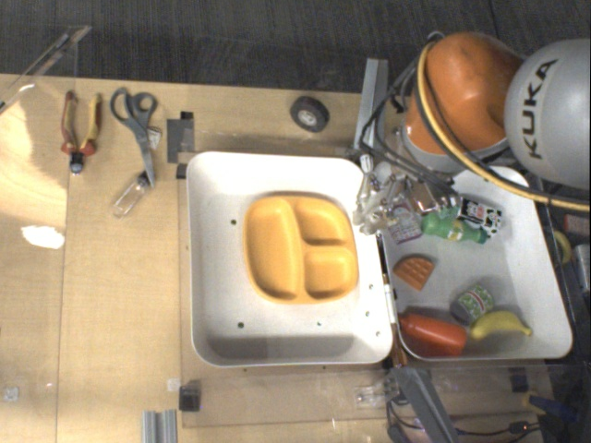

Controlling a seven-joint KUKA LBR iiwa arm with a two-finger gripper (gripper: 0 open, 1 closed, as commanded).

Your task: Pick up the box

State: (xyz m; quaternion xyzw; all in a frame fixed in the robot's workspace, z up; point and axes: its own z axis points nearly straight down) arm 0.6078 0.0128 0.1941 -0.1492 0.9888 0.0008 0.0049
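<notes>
Grey arm (517,90) reaches in over the right bin's (545,340) far-left corner, its claw (379,201) low at the wall between the two bins. How far the claw is open I cannot tell (it is a tangle of metal and cable from above), and nothing shows held in it.

Left bin (212,330) carries a yellow tray (300,247) at its centre. In the right bin, a red item (432,334) lies at the near-left corner, a banana (500,323) and can (475,300) near the near edge, a green bottle (452,226) by the far-left corner.

Box (404,229), as I judge it, is the small pale thing just beside the claw and touching the bottle. This looks like the approach step, the grasp not yet made. Next calls for closing squarely on the box; the wall and bottle leave little room.
</notes>
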